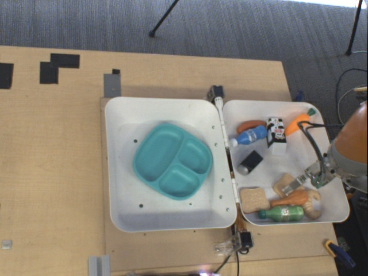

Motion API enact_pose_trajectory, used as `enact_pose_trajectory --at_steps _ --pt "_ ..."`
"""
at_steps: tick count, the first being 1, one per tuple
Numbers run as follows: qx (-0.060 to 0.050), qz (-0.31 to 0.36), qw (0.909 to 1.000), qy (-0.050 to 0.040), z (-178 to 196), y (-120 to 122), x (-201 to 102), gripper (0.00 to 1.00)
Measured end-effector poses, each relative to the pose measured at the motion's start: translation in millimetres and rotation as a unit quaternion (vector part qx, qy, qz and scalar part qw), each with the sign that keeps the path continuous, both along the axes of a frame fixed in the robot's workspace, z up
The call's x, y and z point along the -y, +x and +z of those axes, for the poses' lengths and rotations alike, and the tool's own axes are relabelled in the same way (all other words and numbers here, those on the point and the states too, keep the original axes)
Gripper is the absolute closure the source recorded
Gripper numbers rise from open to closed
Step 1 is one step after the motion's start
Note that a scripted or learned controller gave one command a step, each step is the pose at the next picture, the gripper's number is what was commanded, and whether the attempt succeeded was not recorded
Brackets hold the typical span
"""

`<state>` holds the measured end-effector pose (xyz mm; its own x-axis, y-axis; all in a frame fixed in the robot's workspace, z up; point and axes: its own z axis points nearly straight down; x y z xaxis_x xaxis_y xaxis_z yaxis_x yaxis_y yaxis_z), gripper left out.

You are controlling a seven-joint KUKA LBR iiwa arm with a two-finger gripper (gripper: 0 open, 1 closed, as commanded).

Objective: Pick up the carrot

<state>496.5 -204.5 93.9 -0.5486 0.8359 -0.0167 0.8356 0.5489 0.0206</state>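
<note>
Wooden bench (52,171), two white bins. Carrot (296,123) at right bin's (339,211) one o'clock, untouched. Gripper (300,181) near five o'clock; finger state unclear, probably empty-handed. Pick not begun.

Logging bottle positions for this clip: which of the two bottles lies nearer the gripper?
The green bottle, along the right bin's near edge, below the gripper; the blue bottle lies farther up.
</note>
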Motion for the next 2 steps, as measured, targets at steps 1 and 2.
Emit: enact_pose_trajectory --at_steps 1,2 --pt "0.004 0.001 1.0 -0.0003 12.5 3.7 -0.6 1.0" --pt "0.003 0.0 1.0 0.0 11.6 3.0 -0.8 0.0"
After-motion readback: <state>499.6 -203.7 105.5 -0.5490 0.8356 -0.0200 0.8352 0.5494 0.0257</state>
